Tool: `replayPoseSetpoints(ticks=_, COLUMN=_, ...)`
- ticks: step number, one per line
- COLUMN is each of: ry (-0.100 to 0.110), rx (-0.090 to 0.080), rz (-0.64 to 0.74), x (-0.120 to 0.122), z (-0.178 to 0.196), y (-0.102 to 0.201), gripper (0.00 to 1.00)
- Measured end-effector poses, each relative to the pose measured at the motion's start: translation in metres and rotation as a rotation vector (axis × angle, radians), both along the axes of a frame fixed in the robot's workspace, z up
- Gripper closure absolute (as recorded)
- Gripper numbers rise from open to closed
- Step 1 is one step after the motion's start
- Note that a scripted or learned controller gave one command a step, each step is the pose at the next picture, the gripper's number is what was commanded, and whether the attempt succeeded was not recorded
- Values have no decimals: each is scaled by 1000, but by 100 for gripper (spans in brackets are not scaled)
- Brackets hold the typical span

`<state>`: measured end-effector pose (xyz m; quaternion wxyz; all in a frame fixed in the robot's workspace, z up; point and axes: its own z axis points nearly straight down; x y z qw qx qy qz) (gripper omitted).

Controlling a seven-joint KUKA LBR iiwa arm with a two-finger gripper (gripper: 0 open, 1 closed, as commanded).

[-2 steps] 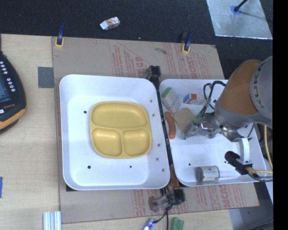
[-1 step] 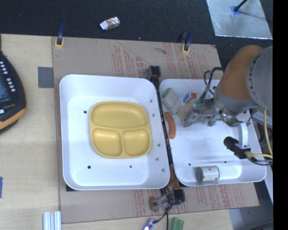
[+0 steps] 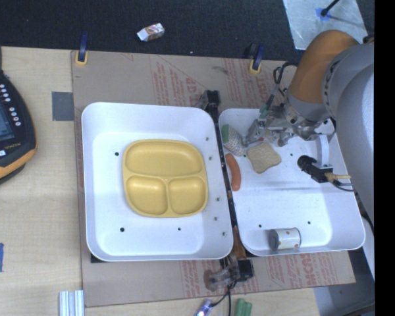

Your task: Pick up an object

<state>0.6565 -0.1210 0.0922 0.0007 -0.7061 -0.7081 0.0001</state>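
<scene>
Right bin (image 3: 316,209), near edge: one small can (image 3: 284,238) lies on its side.
Left wall: one orange sausage (image 3: 233,172) lies lengthwise against it, touching nothing else.
Middle, towards far edge: one tan slice (image 3: 264,157) lies flat, well apart from the can.
Gripper (image 3: 266,129): low over the far edge, just beyond the slice; how wide the claw stands, cannot tell.
In the way: arm overhangs the bin's far right corner.
Far left corner: one pale green piece (image 3: 225,135).
Left bin (image 3: 102,176): one yellow tray (image 3: 127,176), three compartments, centred.
Count: two bins, four loose things in the right one.
Around: cardboard sheet (image 3: 151,78) under both bins, two clamps (image 3: 82,50) at its far edge; pendant (image 3: 3,130) on the bench's left edge.
</scene>
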Motion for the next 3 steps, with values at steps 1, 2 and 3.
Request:
replayPoseSetpoints(ticks=1, ry=3, rx=-1, rz=1, x=-37, z=-1, y=19, gripper=0)
replayPoseSetpoints(ticks=2, ry=4, rx=-1, rz=2, x=-37, z=10, y=18, gripper=100)
replayPoseSetpoints(ticks=3, ry=0, rx=1, rz=1, x=-63, z=100, y=98, gripper=100)
